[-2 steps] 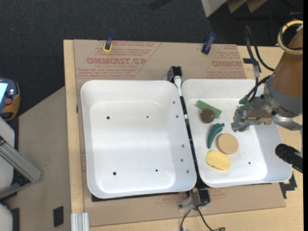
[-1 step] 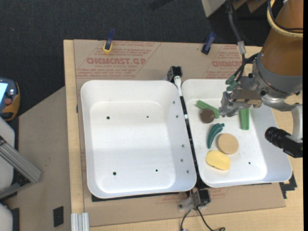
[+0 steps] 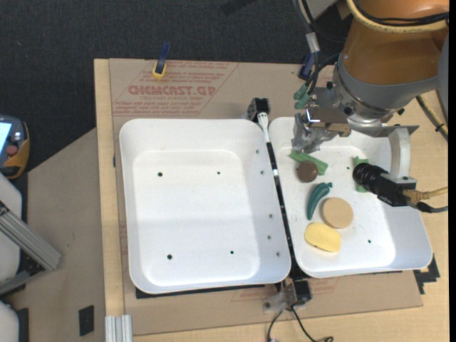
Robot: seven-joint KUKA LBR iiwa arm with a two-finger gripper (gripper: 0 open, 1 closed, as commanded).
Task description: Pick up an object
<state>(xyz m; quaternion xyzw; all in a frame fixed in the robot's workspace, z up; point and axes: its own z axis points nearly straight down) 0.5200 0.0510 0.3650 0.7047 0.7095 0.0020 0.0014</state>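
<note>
Rt bin: brown round obj (image 3: 307, 172), teal pepper (image 3: 317, 199), tan disc (image 3: 337, 213), yellow lump (image 3: 323, 238), all lying close together.

A robot test bench in a lab or workshop.

Two shallow white bins (image 3: 191, 205) sit side by side on a sheet of brown cardboard (image 3: 178, 87), which lies on dark carpet-like flooring (image 3: 64, 27). A grey and orange robot arm (image 3: 388, 41) hangs over the bin right of the cardboard's printed lettering, with loose cables (image 3: 306, 20) behind it. Left of the cardboard stands what may be an aluminium frame rail (image 3: 28, 237), partly cut off.
</note>
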